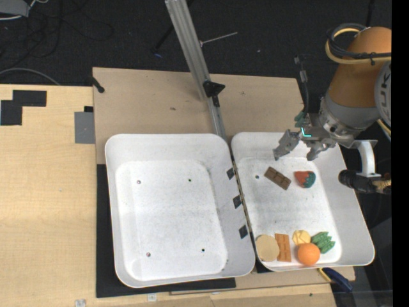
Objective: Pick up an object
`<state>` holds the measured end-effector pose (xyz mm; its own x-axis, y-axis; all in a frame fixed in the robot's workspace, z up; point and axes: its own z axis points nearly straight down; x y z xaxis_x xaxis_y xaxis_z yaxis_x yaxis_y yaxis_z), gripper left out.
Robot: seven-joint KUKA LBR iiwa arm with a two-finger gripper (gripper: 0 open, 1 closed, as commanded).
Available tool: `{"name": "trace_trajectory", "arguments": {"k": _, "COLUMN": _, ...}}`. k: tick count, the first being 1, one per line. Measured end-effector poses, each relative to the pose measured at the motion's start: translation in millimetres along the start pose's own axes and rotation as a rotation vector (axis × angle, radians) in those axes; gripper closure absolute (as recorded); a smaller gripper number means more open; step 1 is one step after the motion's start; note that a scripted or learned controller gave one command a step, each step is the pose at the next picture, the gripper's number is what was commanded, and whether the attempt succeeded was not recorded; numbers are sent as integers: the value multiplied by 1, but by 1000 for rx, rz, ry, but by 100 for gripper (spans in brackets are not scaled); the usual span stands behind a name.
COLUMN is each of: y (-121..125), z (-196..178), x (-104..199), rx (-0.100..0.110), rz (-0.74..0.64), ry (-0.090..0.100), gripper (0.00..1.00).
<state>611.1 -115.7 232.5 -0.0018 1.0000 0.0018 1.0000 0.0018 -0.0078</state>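
The gripper [300,147] hangs at the upper right of the frame, over the far part of the right bin [348,226], its two fingers spread apart with nothing between them; just below it, in the middle of that bin, lie a brown chocolate-like bar [277,178] and, right of it, a red and teal object [305,178], near each other but apart. At the bin's lower edge sit a beige round piece [267,247], an orange-brown slab [283,247], a yellow piece [301,237], an orange ball [308,254] and a green leafy piece [323,241], huddled together; the left bin [121,149] fills the frame's lower centre.
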Motion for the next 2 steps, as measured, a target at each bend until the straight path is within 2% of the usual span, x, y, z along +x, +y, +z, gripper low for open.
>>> {"name": "trace_trajectory", "arguments": {"k": 1, "y": 1, "z": -3, "x": -1, "rx": -5, "rz": 1, "ry": -1, "gripper": 0}}
{"name": "trace_trajectory", "arguments": {"k": 2, "y": -8, "z": 47, "x": 6, "rx": 1, "rz": 2, "ry": 0, "gripper": 0}}
